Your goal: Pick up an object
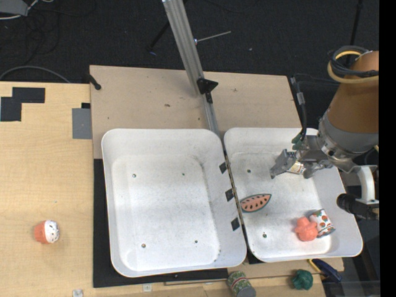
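Claw [286,164] over right bin [346,250], toward its 12 o'clock, fingers spread, nothing between them. Watermelon slice [255,202] at claw's 7 o'clock, flat on bin floor, long axis 3-to-9, curved edge down. Red lump [305,229] with patterned piece [322,222] touching, at claw's 5 o'clock
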{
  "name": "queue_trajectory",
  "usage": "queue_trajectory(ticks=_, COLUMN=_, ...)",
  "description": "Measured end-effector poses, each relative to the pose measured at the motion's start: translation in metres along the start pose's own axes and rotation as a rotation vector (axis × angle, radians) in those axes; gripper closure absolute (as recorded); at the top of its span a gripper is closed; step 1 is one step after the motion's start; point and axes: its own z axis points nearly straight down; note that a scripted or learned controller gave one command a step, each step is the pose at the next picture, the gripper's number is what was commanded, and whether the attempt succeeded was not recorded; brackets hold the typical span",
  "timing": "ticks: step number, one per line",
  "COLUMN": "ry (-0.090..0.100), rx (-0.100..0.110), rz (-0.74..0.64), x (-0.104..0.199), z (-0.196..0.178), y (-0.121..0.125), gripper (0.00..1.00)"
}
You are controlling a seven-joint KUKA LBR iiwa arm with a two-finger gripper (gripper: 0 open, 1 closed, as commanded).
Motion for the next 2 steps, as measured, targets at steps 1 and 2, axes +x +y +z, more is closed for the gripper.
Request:
queue_trajectory(ticks=1, ry=0.000, rx=-0.001, rz=0.002, x=-0.001, z=0.000, y=0.000, gripper=0.00)
queue_trajectory(ticks=2, ry=0.000, rx=0.005, rz=0.002, x=0.008, z=0.050, y=0.004, gripper=0.00)
